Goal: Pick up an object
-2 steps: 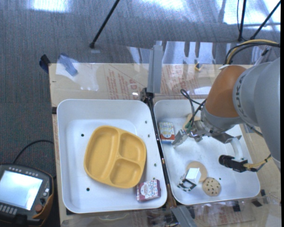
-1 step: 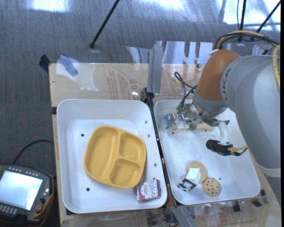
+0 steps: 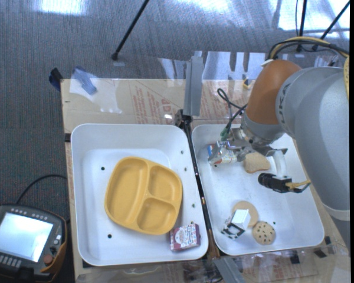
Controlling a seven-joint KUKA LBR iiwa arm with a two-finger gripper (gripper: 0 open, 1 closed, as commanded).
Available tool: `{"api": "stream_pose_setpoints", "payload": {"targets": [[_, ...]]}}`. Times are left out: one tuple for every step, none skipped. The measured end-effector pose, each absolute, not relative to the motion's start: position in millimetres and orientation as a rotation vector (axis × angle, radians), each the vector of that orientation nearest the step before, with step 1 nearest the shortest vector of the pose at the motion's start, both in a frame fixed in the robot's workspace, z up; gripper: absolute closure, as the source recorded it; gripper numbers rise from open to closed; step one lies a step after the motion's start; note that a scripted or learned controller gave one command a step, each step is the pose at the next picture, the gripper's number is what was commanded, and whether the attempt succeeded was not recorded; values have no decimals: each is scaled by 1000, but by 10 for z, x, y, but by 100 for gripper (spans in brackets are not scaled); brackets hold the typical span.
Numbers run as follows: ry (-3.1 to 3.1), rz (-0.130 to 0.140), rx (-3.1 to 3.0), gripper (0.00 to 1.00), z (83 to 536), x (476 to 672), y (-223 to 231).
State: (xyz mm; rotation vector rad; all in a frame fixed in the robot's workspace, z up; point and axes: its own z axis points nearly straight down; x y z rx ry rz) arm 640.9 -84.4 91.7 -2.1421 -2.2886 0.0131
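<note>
End effector (image 3: 224,153) low in the right white bin (image 3: 301,229).
Its grip state cannot be told; a tan, rounded cookie-like piece (image 3: 256,163) lies just right of it.

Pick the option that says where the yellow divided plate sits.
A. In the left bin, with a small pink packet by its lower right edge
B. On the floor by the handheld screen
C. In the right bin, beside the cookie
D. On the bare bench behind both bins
A: the yellow divided plate lies in the left bin, and the small pink packet sits at its lower right edge.
</note>
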Motion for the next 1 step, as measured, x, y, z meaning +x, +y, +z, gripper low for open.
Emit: {"api": "stream_pose_setpoints", "payload": {"targets": [[-2393,-10,-2042,100,1908,6468,12]]}}
